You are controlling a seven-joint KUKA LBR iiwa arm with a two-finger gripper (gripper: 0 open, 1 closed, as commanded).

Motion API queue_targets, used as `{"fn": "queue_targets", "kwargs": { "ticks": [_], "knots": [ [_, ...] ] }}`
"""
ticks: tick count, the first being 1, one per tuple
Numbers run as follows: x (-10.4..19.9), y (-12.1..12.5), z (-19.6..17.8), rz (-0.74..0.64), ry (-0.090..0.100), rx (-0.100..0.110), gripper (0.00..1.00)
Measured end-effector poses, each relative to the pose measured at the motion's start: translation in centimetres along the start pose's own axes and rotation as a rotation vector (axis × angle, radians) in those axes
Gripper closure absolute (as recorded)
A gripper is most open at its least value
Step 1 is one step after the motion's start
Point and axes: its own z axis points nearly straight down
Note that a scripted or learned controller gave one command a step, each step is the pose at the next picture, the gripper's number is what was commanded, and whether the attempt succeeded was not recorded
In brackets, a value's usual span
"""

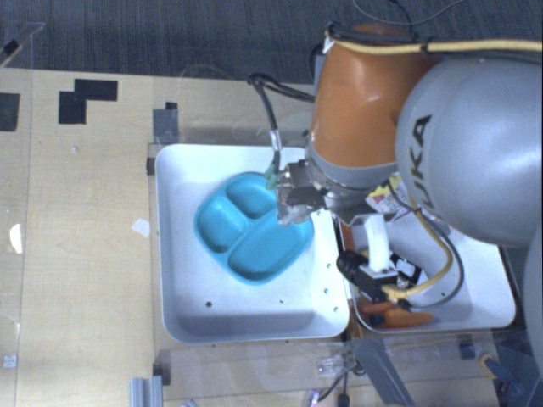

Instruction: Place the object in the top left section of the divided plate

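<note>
Over the left bin [174, 253] now, arm [382, 108] looming from the right. Gripper [293, 200] poised at the right edge of the blue plate [254, 227], beside its upper sections. Worth lining up squarely above the top left section [219, 220] before any release, low enough to avoid a bounce over the divider. Gripper state: cannot tell, too blurred and hidden beneath the wrist. Object itself not made out at the gripper; something orange [399, 316] down in the right bin [484, 299].

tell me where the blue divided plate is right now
The blue divided plate lies in the left white bin, toward its upper right, just left of the gripper.
</note>
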Motion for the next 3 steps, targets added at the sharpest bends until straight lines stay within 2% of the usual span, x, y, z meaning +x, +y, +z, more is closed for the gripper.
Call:
{"fn": "queue_targets", "kwargs": {
  "ticks": [1, 2, 3],
  "knots": [
    [0.0, -1.0, 18.7, 0.130, 0.001, 0.001, 1.00],
    [-4.8, 11.4, 14.6, -0.370, -0.001, -0.003, 1.00],
    [-2.3, 15.3, 6.8, -0.216, 0.000, -0.002, 1.00]
  ]
}}
